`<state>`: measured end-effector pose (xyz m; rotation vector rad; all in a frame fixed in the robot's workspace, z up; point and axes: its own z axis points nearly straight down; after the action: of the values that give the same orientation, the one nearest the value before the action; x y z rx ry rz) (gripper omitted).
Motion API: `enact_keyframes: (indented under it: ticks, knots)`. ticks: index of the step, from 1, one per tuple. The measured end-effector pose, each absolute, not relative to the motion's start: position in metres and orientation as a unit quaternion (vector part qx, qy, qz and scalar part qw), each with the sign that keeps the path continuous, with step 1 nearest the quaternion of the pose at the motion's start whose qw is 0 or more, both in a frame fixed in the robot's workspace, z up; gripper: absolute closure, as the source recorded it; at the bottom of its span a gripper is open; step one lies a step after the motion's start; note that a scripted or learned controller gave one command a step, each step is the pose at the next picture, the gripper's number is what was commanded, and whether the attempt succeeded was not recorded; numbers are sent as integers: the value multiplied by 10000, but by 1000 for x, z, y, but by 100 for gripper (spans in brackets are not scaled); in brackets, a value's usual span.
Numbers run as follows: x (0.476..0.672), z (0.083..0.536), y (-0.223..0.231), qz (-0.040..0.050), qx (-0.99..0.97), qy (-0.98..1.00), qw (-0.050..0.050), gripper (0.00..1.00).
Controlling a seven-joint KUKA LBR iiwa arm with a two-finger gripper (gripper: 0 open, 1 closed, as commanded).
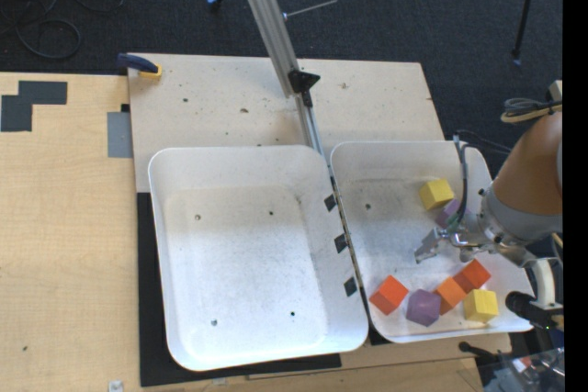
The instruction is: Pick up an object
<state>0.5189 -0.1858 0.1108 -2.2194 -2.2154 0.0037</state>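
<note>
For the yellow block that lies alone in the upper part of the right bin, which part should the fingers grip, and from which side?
Probably from straight above, closing on two opposite flat side faces of the yellow block. It is a small cube resting on the floor of the right bin, with bare floor to its left and above it. A purple block lies close below it, so avoid that side.

Even, fairly bright overhead light falls on the scene, with soft, faint shadows. The two white bins [248, 252] are the brightest areas, nearly washed out, though dark specks on their floors stay visible. The pale tabletop [276, 106] is evenly lit. The dark floor [386, 5] behind is dim and grainy. Overall sharpness is modest, with slightly soft edges.
</note>
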Motion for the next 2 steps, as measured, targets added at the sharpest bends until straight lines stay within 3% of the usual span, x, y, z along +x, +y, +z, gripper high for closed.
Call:
enact_keyframes:
  ticks: [1,2]
  knots:
    - [519,92,-185,2,-7087,-7055,13,0]
    - [519,102,-186,0,-7113,-7029,21,100]
